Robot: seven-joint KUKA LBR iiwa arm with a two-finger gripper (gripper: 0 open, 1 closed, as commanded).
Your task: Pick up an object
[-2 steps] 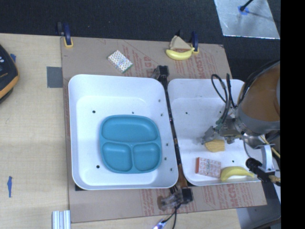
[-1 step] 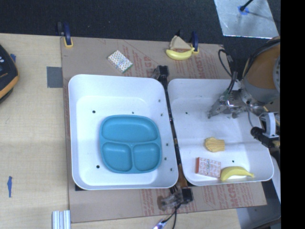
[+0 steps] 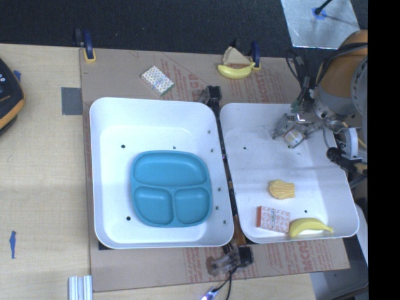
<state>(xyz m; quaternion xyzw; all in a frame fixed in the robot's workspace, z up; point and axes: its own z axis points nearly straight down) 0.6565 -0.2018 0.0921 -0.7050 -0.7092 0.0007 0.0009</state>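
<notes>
My gripper (image 3: pixel 290 132) hangs over the far right part of the right bin (image 3: pixel 250 167), pointing left, with the arm coming in from the right edge. A small pale object sits at its fingertips, too small to tell if it is gripped. In the same bin lie a yellow lumpy piece (image 3: pixel 281 190), a red-patterned packet (image 3: pixel 272 219) and a yellow banana (image 3: pixel 309 228) near the front edge. A blue divided tray (image 3: pixel 170 187) fills the middle of the left bin (image 3: pixel 106 167).
Outside the bins, on the cardboard at the back, lie another banana (image 3: pixel 235 70) and a small patterned packet (image 3: pixel 157 79). A black and orange device (image 3: pixel 7 95) sits at the far left. Clamps hold the cardboard at the back edge.
</notes>
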